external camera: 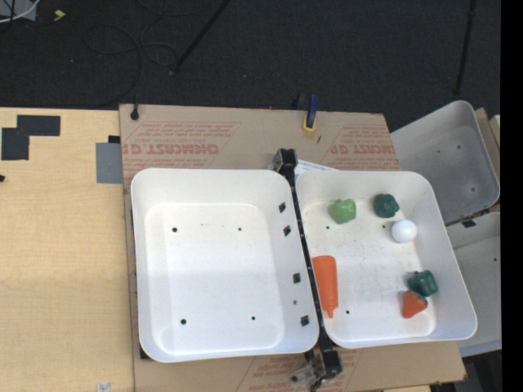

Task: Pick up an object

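Observation:
The right bin (445, 219) holds several small objects. An orange carrot (326, 283) lies along its left wall. A light green piece (343, 211) sits near the back, with a dark green piece (386, 205) to its right. A white ball (404, 231) rests just below that dark green piece. Near the front right corner, another dark green piece (422, 282) touches a red-orange piece (413, 304).
The left bin (151, 260) stands beside the right one, joined by a black divider with clips (296, 243). Both rest on a cardboard sheet (204, 137) on the wooden bench (57, 243). A grey metal plate (453, 153) stands at the right.

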`<state>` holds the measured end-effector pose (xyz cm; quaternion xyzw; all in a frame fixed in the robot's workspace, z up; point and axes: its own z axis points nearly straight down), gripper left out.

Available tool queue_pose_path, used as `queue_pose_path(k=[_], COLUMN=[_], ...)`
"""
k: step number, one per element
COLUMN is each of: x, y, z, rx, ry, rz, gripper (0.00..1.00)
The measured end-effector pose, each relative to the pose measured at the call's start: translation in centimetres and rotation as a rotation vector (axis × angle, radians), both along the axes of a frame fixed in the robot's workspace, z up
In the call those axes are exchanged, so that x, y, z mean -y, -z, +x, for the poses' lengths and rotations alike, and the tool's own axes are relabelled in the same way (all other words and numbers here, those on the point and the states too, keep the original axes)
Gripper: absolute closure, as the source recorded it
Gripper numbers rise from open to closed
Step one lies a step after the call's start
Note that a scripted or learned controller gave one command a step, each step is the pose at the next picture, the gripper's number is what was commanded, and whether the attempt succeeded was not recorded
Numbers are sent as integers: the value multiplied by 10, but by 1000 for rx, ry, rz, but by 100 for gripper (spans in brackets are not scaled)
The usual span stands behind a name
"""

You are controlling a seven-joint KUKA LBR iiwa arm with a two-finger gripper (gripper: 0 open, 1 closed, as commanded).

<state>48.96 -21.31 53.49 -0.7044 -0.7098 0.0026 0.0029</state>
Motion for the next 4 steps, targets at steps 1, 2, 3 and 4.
queue_pose_path(k=[1, 2, 3, 4], x=[0, 0, 0, 0], y=[0, 0, 0, 0], z=[1, 4, -2, 0], rx=[0, 1, -1, 0], ry=[-1, -3, -1, -3], rz=[0, -1, 1, 0], gripper=[100, 100, 100, 100])
